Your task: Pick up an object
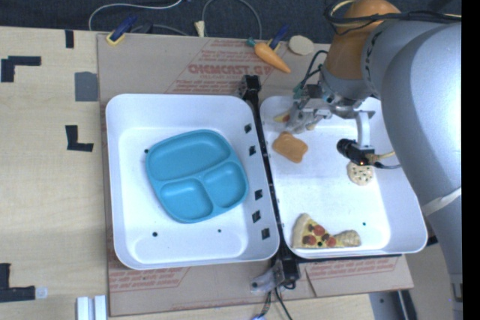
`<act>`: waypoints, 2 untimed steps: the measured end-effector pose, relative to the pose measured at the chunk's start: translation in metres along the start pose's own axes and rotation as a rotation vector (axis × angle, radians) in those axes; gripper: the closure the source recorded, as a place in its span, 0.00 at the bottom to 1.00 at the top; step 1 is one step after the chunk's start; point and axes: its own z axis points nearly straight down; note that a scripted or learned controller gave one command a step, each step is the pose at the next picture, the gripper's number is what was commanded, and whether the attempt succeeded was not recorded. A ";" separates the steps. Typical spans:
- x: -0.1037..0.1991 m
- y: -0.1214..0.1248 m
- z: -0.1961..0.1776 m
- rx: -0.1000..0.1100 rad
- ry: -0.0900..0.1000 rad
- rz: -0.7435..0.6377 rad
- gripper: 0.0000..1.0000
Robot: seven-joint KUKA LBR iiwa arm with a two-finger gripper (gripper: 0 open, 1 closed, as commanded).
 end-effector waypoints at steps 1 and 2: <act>-0.044 -0.050 0.007 -0.016 0.000 0.004 1.00; -0.025 -0.035 0.007 -0.013 -0.005 0.000 1.00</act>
